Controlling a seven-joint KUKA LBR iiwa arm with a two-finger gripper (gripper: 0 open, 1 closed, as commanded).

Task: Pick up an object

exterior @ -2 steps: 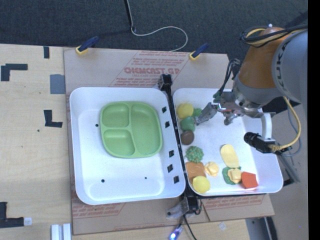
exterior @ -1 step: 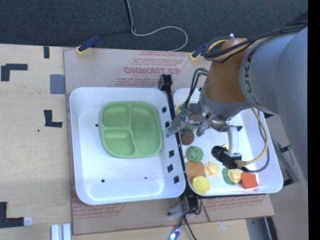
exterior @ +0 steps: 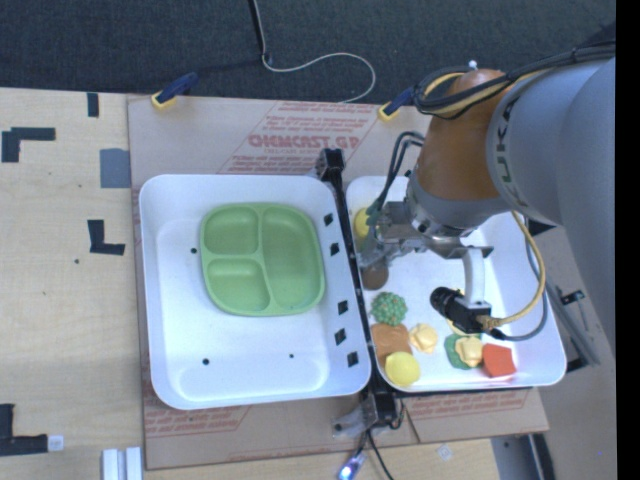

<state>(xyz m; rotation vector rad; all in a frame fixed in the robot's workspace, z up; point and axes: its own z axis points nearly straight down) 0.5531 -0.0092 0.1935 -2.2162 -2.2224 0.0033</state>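
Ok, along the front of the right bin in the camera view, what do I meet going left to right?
Orange-brown block with the yellow ball just below it → pale yellow piece → green-and-yellow toy → orange-red block.

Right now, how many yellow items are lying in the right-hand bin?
3 clearly: a yellow ball at the near edge, a small yellow piece just behind it, and a yellow item by the divider, half covered by the gripper. The arm may hide more.
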